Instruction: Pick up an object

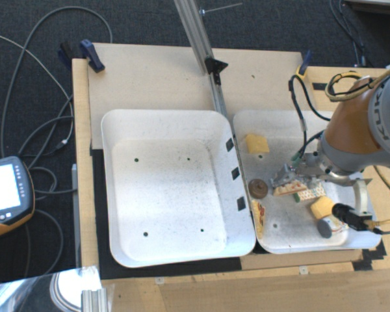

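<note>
A: Pincer (291,174) first. Where was it?

B: Low inside the right bin (273,239), near that bin's middle, arm (351,132) coming in from the right. Metal parts blurred against the clutter, so I couldn't tell how wide it stood or whether anything sat between the tips. Not calling a grasp.

A: Nearest object?

B: A flat patterned piece (300,189), tan and white, touching or just under the pincer on its near-right side. Its long axis ran roughly left to right, slightly tilted. That looked like the likely target, my guess only.

A: So which way would the move go?

B: Hardly any travel. The piece lay just near and right of the tips, so I judged a small shift that way plus a closing across its short side, near to far.

A: Other stuff, moving outward?

B: Brown round disc (258,188) to the left, apart from the pincer. Yellow block (322,207) near-right, with a grey cylinder (325,227) just nearer than it. Yellow sponge-like square (257,143) farther away, toward the far-left of the bin. An orange-red strip (257,214) lay against the left wall.

A: Left bin?

B: Left bin (117,129) sat beside it on the tabletop (156,77), walls touching or nearly so.

A: Risk?

B: Crowding. The yellow block sat close enough to get nudged.
</note>
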`<state>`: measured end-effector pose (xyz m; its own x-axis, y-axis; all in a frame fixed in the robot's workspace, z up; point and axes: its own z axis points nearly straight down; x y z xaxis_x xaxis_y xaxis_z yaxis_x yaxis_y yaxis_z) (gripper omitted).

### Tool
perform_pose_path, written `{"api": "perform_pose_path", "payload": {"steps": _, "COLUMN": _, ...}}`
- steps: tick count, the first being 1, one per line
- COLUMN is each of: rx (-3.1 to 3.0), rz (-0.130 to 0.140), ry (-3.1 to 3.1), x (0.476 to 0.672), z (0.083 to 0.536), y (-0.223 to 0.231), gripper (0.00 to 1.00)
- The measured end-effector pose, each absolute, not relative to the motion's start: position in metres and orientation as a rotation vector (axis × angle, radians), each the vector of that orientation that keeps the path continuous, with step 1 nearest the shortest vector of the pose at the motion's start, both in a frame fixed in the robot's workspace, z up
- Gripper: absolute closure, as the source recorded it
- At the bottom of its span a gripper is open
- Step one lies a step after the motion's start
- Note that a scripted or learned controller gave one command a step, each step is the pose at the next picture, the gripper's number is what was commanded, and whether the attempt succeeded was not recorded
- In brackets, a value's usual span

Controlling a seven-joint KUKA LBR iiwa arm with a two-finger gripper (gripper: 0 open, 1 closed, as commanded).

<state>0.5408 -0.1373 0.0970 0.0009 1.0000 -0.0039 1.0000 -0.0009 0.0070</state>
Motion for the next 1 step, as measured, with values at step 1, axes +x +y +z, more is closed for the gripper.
{"api": "perform_pose_path", "payload": {"steps": 1, "rx": 2.213, "rz": 0.011, "ry": 2.214, "x": 0.5426, "z": 0.1097, "y": -0.1367, "gripper": 1.0}}
